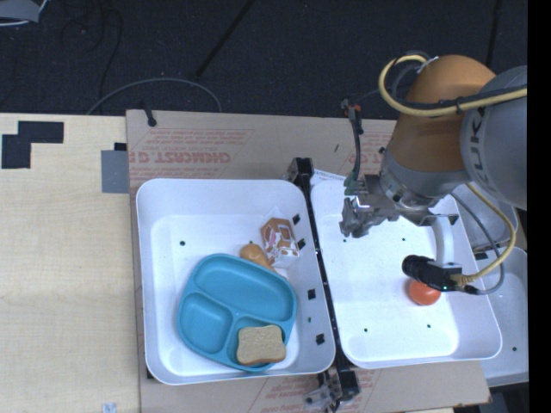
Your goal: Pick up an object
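The tool [355, 220] hangs over the upper left part of the right bin [379, 338], whether open or closed I cannot tell, while the nearest pickable thing, an orange ball [422, 295], lies toward its lower right.

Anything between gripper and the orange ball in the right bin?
Nothing: camera view shows bare right bin floor between gripper and orange ball.
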`<action>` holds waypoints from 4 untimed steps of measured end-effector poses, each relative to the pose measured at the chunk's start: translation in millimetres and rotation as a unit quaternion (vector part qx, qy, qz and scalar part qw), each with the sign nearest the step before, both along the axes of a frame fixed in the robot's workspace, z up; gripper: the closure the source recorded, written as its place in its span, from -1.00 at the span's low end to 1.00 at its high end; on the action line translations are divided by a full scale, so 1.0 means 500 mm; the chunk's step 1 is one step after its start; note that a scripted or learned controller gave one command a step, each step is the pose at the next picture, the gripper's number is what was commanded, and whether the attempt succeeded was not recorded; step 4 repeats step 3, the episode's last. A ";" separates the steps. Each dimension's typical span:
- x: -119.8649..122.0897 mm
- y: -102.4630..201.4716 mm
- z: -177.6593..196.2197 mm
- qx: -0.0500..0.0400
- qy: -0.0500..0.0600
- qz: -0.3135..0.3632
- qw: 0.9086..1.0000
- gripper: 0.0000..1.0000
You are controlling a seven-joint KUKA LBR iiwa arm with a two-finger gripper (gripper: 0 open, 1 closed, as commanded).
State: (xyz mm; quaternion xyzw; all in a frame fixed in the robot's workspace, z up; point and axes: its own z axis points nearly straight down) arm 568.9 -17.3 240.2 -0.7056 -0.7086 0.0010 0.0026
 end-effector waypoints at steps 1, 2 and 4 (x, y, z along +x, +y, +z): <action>-0.032 0.093 0.011 0.000 0.000 0.000 1.000 1.00; -0.054 0.214 0.003 -0.001 0.000 0.000 1.000 1.00; -0.054 0.211 0.004 -0.001 0.000 -0.001 1.000 -1.00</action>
